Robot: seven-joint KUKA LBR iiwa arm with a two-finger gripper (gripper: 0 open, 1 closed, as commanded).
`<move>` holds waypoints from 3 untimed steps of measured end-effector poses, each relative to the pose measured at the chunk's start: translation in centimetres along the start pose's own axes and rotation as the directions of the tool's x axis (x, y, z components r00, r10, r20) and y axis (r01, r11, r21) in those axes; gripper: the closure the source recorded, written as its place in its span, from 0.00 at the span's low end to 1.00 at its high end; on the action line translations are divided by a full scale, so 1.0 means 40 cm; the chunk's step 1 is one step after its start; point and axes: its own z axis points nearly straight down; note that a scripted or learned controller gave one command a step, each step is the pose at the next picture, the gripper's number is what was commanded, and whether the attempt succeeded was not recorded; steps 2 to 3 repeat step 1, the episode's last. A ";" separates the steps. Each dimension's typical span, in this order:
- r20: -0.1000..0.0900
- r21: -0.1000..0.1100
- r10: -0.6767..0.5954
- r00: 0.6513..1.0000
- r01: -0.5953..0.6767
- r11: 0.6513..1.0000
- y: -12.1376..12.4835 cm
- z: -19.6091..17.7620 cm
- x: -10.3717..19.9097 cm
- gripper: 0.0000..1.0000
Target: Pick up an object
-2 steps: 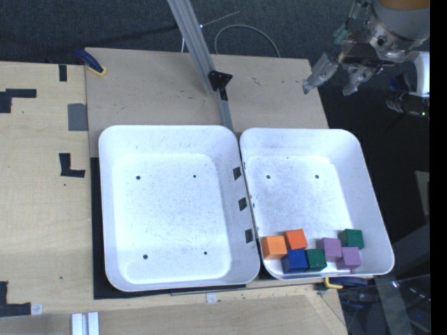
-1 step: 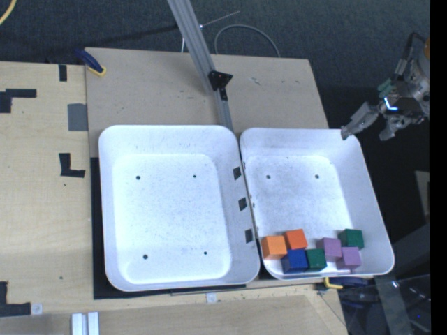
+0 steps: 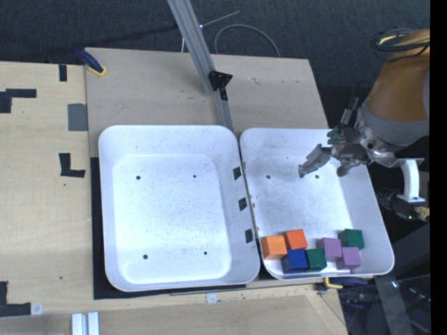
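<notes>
- We see the arm [image 3: 399,93] with its broad orange band over a grey wrist.
- We see a dark metal gripper [image 3: 327,160] with slim grey fingers [image 3: 312,163].

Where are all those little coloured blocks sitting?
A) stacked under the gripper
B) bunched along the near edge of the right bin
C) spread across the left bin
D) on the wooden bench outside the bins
B: the blocks huddle together along the near edge of the right bin, well apart from the gripper, which is over the bin's far part.
</notes>
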 end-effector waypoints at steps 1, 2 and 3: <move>0.007 -0.019 0.004 1.000 -0.004 1.000 -0.144 -0.384 -0.133 0.00; 0.007 -0.019 0.004 1.000 -0.004 1.000 -0.144 -0.384 -0.133 0.00; 0.007 -0.019 0.004 1.000 -0.004 1.000 -0.144 -0.384 -0.133 0.00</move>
